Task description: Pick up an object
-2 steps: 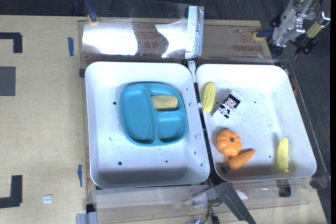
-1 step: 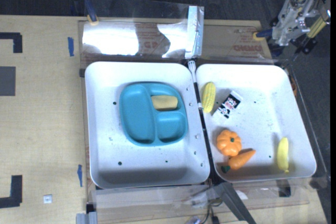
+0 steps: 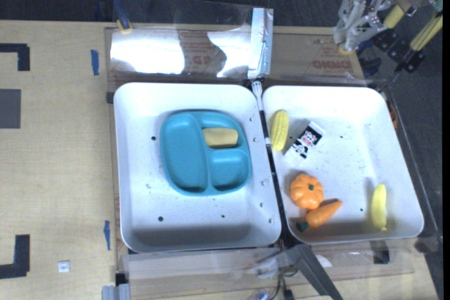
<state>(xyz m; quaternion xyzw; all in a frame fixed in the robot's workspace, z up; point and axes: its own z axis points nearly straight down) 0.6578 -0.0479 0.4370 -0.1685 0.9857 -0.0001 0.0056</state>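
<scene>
Camera view: my pincer (image 3: 349, 31) hangs past the far rim of the right bin (image 3: 351, 96), gripping nothing; how wide it gapes I cannot tell. The corn cob (image 3: 279, 130) lies against the bin's left wall, the pumpkin (image 3: 306, 190) touching the carrot (image 3: 323, 212). I'd choose the lone banana (image 3: 379, 206), descending straight, fingers astride its narrow width

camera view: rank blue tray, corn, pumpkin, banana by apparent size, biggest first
1. blue tray, by far the largest.
2. corn and banana: similar length and width, too close to rank.
3. pumpkin: shorter than both but rounder, so its visible area may be close to theirs.
</scene>
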